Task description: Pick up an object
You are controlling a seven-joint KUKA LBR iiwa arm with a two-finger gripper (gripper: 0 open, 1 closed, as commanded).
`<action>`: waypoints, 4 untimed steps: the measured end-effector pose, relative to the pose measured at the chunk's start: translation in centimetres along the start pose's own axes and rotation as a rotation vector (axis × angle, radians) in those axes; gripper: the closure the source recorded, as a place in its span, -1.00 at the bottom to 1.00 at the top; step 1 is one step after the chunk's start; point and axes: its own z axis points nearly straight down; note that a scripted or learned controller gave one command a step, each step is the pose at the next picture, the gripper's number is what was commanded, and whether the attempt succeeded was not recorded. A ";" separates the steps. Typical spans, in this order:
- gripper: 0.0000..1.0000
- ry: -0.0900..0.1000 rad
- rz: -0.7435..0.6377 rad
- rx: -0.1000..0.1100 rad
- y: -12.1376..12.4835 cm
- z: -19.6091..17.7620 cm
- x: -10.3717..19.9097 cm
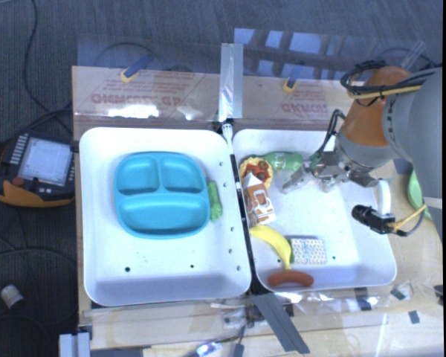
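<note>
Metal two-finger gripper (317,178), right bin (372,274) upper centre; fingers spread wide, nothing between. Nearest target: soft green plastic-wrapped bundle (285,161), frame centre-right. Judged light, slippery, deformable; grip across middle.

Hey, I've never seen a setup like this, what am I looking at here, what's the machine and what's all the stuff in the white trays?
One camera looks down on a bench with two shallow white bins. The grey and orange thing at right is a robot arm; its gripper hangs over the right bin, and nothing is visibly held. That bin holds a banana, a red sausage, a small carton, a patterned packet and a green item. The left bin holds a blue divided plate.
</note>
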 end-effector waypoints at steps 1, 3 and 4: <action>-1.00 0.000 0.000 0.001 0.0 0.0 0.0; -1.00 0.000 -0.054 -0.026 5.5 -2.5 -4.1; -1.00 0.000 0.033 -0.046 3.8 -1.4 -4.0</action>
